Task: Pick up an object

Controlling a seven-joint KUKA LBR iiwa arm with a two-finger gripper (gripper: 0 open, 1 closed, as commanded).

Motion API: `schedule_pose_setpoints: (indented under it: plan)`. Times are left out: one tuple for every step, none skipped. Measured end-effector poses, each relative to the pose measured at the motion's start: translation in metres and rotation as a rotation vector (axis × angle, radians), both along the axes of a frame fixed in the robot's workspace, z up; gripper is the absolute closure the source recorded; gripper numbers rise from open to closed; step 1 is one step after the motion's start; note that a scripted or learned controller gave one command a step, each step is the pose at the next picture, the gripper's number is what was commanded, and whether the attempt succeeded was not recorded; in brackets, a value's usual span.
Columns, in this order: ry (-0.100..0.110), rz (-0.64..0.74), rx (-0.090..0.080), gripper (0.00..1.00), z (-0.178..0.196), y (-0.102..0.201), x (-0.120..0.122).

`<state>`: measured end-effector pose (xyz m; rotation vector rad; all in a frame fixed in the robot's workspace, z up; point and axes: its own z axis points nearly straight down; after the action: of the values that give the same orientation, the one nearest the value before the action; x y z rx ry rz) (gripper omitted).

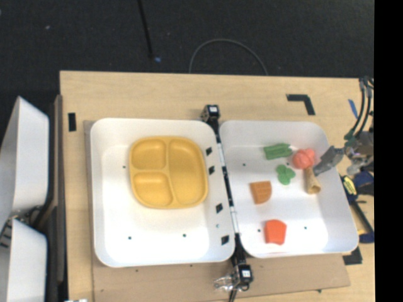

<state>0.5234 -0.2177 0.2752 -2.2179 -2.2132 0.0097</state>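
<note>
Your gripper (329, 159) is reaching in from the right edge, sitting low over the right side of the right bin (252, 244). You are seeing it as a grey tip angled toward the bin's middle, but how its fingers stand you cannot tell from this slanted look down.

Just left of that tip a pink rounded object (303, 158) is lying, touching or nearly touching the gripper; nothing is showing between the fingers. Directly below the tip a small tan cylinder (312, 182) is lying near the bin's right wall. A green flat piece (276, 150) is lying to the left of the pink object, toward the bin's far side, and a smaller green lump (286, 174) is sitting just below it, between the pink object and an orange block (261, 191). The orange block is resting near the bin's centre. A red-orange block (274, 231) is sitting well apart from the others, toward the near wall.

In the left bin (107, 231) a yellow divided plate (169, 171) with three compartments is lying flat, slightly toward the far side.

Both bins are sitting side by side on the wooden bench (75, 93), their inner walls touching along a row of black clips (221, 187). A thin cable (227, 46) is looping on the dark floor beyond the bench.
</note>
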Motion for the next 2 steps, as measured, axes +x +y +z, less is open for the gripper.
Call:
schedule_pose_setpoints:
  plan:
    - [-0.011, 0.004, -0.003, 0.0, 0.007, 0.001, 0.002]
    - [-0.009, 0.001, -0.003, 0.0, -0.047, -0.002, 0.012]
